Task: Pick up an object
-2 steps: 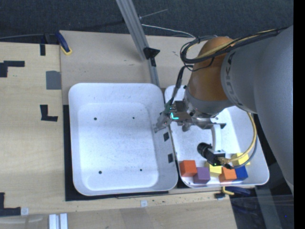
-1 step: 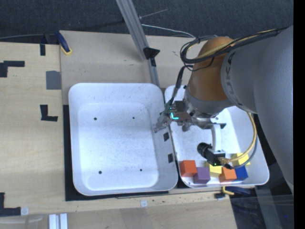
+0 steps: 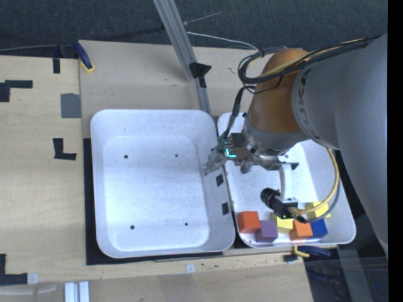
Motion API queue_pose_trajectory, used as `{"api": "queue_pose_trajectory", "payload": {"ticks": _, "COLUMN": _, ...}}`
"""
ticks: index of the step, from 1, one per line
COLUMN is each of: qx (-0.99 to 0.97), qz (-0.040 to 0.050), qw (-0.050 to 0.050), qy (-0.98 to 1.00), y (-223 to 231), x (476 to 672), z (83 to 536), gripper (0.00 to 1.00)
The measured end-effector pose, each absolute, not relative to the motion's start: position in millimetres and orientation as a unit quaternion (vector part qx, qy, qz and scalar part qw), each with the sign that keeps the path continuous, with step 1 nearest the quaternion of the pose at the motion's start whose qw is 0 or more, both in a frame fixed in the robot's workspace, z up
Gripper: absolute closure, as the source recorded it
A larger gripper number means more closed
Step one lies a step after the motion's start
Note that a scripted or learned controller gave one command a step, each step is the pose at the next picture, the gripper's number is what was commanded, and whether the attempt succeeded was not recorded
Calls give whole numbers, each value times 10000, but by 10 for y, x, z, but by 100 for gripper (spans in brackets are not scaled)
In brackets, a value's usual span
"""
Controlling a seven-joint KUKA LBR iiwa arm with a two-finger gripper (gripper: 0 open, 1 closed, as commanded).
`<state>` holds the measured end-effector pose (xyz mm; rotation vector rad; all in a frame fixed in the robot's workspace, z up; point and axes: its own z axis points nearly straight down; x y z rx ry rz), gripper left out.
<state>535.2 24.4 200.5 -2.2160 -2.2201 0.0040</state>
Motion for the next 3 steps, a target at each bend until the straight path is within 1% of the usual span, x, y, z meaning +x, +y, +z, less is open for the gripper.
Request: {"api": "queue_pose_trajectory", "payload": {"ticks": 3, "qx": -7064, "qz": 12, "qw": 23, "qy": -7078, "y": 244, "x": 5352, "z": 2005, "gripper": 0}}
